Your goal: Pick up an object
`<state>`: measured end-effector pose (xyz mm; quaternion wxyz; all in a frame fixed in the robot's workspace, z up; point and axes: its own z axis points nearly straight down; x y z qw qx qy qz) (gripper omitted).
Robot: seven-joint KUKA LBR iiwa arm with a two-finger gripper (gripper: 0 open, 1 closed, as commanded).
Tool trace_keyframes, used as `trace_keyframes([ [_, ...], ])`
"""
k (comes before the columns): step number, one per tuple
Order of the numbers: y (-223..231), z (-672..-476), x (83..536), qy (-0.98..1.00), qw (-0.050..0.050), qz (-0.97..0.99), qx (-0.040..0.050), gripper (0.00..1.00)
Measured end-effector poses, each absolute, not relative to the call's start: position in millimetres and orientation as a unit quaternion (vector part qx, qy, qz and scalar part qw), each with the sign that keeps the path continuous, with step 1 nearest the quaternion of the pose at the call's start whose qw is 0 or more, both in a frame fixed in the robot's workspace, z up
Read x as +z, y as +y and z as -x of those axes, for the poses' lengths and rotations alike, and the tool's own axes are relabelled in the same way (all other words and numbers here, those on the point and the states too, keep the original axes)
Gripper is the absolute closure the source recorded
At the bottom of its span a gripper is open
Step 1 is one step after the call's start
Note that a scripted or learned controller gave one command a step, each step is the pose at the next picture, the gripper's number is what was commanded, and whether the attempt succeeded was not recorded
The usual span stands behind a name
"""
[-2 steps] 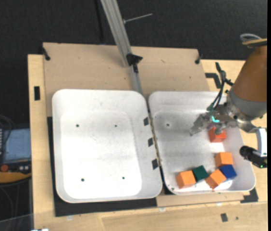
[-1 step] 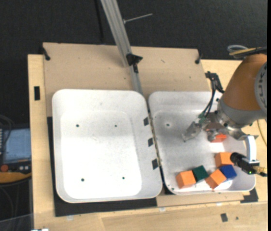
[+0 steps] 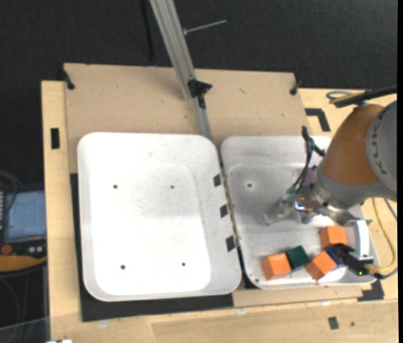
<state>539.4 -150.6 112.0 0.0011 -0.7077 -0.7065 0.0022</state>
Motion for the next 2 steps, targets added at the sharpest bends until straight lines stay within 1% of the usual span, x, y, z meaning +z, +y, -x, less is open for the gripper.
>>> trace_keyframes([
  [1, -153, -540.3, 98, -0.706, -0.002, 0.708, 0.0004, 0.0],
  [2, -153, -541.6, 110, -0.703, -0.003, 0.711, -0.0022, 1.0],
])
